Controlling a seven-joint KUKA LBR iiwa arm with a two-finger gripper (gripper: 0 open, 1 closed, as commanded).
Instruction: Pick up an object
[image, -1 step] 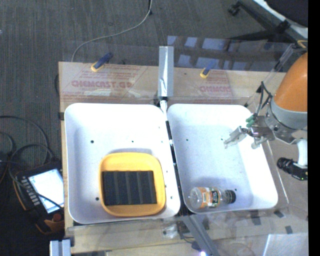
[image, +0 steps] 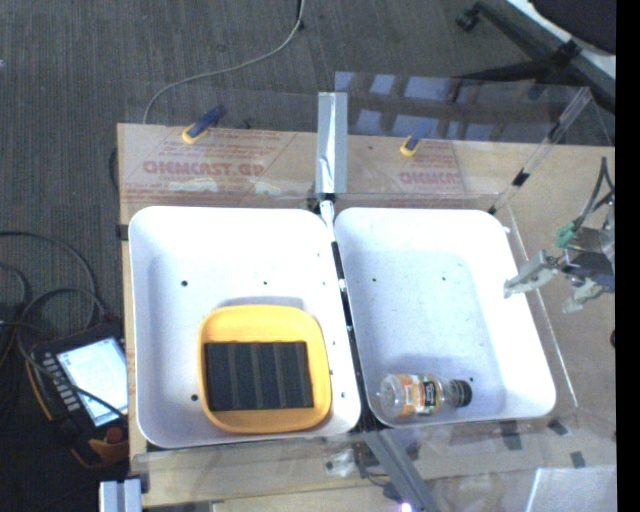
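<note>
So far nothing has been lifted, judging by how things lie. Two shallow white plastic bins sit side by side on the bench: the left bin (image: 160, 250) and the right bin (image: 440, 240). One yellow square tray with a dark ribbed insert (image: 265, 368) lies flat in the left bin, against its near edge and towards its near right corner. One small clear plastic bottle with a dark cap and an orange label (image: 422, 394) lies on its side in the right bin, close to the near left corner, cap pointing towards the right edge. That makes two candidate objects, one per bin.

At the bench's right edge, outside the right bin and level with its middle, part of the arm's gripper (image: 560, 268) can be made out as a thin metallic shape. It is too small and cluttered to read, so I cannot tell how it stands. It is well apart from both objects. The whole pick seems left: approach, descent, closing and lift.
</note>
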